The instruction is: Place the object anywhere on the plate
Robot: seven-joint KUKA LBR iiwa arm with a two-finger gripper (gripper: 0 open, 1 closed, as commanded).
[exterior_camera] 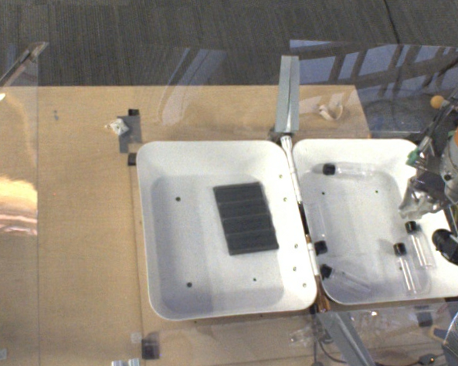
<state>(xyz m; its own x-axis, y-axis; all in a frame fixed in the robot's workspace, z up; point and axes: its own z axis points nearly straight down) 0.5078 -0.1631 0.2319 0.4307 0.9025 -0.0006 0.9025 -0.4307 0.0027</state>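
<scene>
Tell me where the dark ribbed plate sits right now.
The dark ribbed plate lies flat near the middle of the left bin, toward the divider beside the right bin holding clear tubes.

Showed as a grey arm (453,161) with an orange band at the right edge. Carried pale metal parts on the wrist, a small green spot near them, and dark cabling low at the right. Ended in a metallic gripper (416,198).
</scene>
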